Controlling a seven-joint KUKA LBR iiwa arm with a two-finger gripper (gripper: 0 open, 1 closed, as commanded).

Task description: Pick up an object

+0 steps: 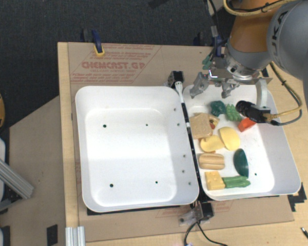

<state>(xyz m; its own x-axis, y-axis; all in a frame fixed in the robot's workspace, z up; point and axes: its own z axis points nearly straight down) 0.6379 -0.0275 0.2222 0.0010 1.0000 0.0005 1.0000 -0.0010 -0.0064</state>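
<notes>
The gripper (211,87) hangs with its fingers spread and nothing between them, above the far end of the right bin (285,160). The toy foods lie packed just below it. A clean pick would aim at an outlying piece like the green broccoli (217,108), descending straight so neighbours stay put.

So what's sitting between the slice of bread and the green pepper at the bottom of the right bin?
In the camera view, between bread slice and green pepper lie a pale yellow wedge and a hot dog bun.
</notes>
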